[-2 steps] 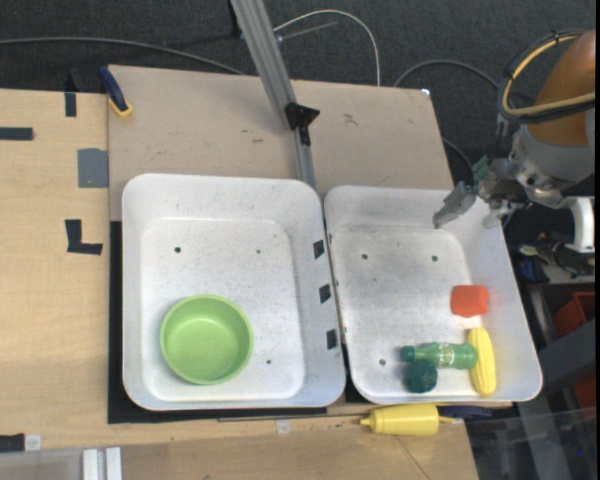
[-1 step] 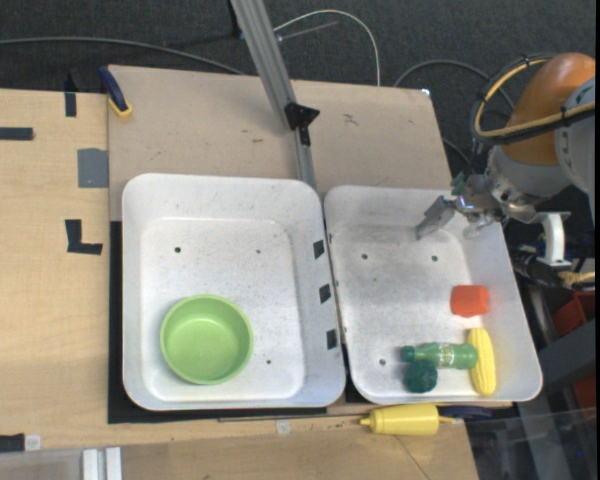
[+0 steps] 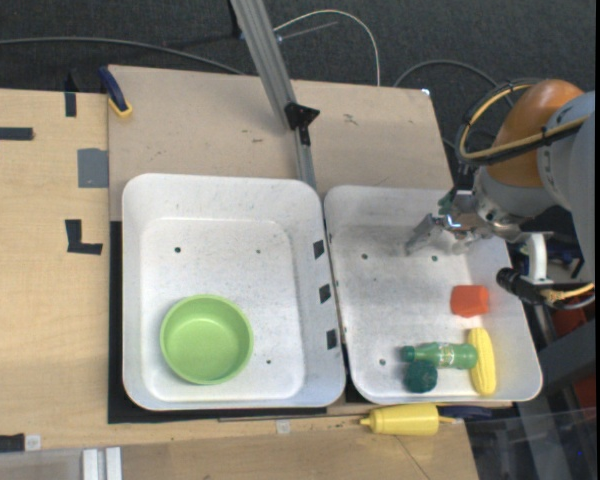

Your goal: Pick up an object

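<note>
The right bin (image 3: 380, 268) holds several small objects near its front right corner. An orange-red block (image 3: 469, 301) lies by the right wall. In front of it, a green bottle (image 3: 438, 355) lies on its side, with a dark green piece (image 3: 418, 376) at its left end and a yellow banana-shaped toy (image 3: 483, 360) at its right end. My gripper (image 3: 422, 238) hangs over the back part of the right bin, behind and left of the orange-red block and apart from every object. Nothing shows in its grasp.
A light green bowl (image 3: 207, 339) sits in the left bin (image 3: 220, 208) at the front left. A yellow bottle (image 3: 405, 420) lies on the bench outside the right bin's front wall. A slanted metal pole (image 3: 270, 58) rises behind the bins.
</note>
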Available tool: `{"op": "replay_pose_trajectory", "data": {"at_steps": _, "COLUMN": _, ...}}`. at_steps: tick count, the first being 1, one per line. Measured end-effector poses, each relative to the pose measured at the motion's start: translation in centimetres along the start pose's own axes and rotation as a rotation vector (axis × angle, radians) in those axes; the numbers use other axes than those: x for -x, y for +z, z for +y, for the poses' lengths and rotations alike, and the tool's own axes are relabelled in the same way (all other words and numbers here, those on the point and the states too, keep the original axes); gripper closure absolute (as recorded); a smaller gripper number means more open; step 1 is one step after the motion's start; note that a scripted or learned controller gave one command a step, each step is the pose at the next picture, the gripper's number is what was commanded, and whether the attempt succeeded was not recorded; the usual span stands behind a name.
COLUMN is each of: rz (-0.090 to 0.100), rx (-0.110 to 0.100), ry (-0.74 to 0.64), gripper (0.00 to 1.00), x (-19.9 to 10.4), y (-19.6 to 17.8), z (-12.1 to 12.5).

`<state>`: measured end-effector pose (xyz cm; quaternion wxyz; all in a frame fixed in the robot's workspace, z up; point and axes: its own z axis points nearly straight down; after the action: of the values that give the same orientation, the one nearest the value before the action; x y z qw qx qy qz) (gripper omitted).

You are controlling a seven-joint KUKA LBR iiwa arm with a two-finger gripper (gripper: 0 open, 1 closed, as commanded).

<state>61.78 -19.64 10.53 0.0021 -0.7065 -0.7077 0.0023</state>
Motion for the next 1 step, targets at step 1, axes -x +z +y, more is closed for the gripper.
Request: {"op": "replay_pose_trajectory", "data": {"at_steps": 1, "rz": -0.001, "rx": 0.004, "ry": -0.002, "gripper": 1.00, "x": -0.01, "y": -1.32, "z": 0.14}}
